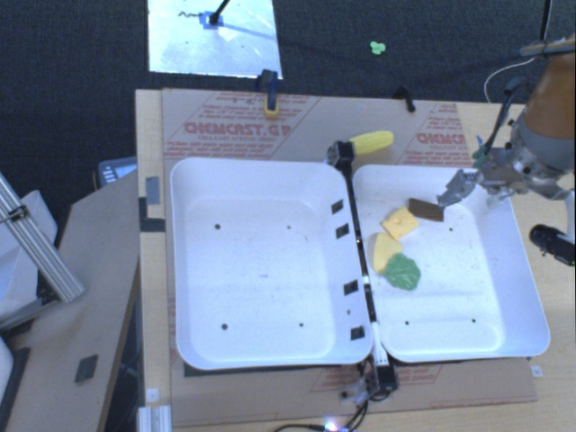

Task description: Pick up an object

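The right bin holds a small brown block, two yellow pieces and a crumpled green object, all in its left half. My gripper hangs over the bin's far side, just right of and slightly above the brown block. It reaches in from the right on the grey arm with its orange band. Nothing shows in the gripper.
The left bin lies beside the right one, with a black clip strip along the seam. A yellow tool with a black end rests on the cardboard behind the bins. A metal plate sits at the far back.
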Controlling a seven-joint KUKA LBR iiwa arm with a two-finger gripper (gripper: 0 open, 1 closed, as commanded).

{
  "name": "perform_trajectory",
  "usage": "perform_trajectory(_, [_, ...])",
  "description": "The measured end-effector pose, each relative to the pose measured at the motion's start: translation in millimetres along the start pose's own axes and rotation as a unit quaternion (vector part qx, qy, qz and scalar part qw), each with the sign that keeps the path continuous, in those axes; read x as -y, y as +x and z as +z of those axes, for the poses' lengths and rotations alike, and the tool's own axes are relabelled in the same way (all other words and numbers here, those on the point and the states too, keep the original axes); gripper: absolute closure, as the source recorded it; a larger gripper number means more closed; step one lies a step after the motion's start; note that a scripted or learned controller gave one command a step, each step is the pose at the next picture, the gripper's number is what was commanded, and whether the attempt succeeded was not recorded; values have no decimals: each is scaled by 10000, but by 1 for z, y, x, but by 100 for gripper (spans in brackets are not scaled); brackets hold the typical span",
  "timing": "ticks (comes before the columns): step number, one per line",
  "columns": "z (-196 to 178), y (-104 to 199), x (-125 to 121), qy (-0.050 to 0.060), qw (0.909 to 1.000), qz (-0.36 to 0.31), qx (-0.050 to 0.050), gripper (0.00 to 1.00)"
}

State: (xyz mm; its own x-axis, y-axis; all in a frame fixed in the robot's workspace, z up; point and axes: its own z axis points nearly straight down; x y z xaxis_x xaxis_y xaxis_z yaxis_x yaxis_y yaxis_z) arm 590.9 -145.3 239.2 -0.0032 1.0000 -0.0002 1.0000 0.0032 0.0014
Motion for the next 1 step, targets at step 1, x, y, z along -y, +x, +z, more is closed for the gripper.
perform_trajectory(1, [97,31,73,72,10000,7,-25,0])
